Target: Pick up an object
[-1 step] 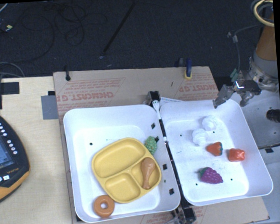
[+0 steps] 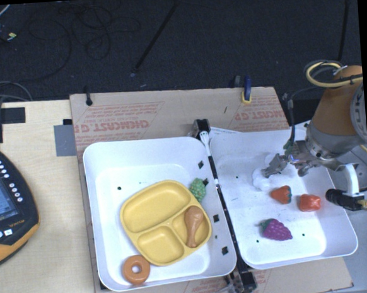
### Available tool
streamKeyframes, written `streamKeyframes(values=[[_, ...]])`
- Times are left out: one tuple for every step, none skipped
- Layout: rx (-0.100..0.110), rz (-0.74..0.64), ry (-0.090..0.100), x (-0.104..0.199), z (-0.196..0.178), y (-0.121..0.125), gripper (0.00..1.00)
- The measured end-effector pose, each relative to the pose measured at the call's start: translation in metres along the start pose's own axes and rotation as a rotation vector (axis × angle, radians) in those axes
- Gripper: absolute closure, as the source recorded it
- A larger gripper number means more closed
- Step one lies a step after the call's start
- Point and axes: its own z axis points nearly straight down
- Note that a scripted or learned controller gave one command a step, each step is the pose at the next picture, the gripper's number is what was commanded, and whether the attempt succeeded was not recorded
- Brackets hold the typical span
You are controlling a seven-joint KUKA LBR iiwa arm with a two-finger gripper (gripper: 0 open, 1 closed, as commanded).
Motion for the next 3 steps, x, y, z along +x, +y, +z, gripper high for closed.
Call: streamKeyframes(values=[[0.024, 0.005, 0.006, 0.029, 0.034, -0.07, 0.0], [0.022, 0.004, 0.006, 0.073, 0.032, -0.117, 0.0], [0.019, 0.011, 0.003, 0.069, 0.021, -0.115, 1.0]])
